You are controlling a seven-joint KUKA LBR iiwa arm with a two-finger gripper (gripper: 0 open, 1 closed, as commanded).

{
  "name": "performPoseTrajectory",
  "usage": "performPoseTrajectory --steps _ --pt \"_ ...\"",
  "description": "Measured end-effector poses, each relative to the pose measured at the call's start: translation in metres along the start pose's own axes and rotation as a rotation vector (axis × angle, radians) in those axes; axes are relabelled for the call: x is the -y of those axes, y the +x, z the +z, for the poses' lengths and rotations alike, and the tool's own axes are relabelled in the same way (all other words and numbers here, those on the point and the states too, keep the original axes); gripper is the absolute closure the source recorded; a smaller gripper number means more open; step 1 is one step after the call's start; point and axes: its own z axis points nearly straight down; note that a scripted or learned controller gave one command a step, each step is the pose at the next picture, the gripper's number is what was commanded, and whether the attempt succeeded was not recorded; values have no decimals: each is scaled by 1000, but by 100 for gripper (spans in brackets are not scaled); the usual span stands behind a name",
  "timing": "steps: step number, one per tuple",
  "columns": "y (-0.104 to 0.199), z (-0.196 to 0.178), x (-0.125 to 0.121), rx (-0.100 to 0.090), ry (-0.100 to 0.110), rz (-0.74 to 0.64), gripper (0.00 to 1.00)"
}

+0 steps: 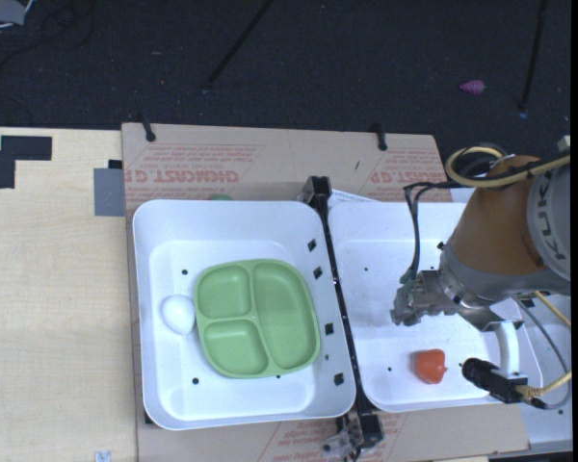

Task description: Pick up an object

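A small red-orange object (429, 366) lies on the floor of the right bin (376, 258), near its front wall. My gripper (411, 304) hangs over the right bin's middle, a little behind and to the left of the red object and apart from it. In the left bin (159, 248) a green divided plate (256, 317) lies flat, and a white egg-shaped object (178, 314) rests against its left rim.
A black divider (332, 296) runs between the two bins. The arm's grey and orange body (506, 234) covers the right bin's right side. Both bins stand on a cardboard sheet (270, 162) on the wooden bench.
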Motion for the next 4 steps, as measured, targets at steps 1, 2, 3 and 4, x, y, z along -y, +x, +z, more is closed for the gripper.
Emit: performPoseTrajectory --steps 1,2,3,4 --pt "-1 -53 -1 0 -1 0 100" --pt "50 -52 -1 -2 5 -4 100" --pt "106 -62 -20 -1 3 -5 100" --pt "152 -55 -32 -1 5 -3 100"
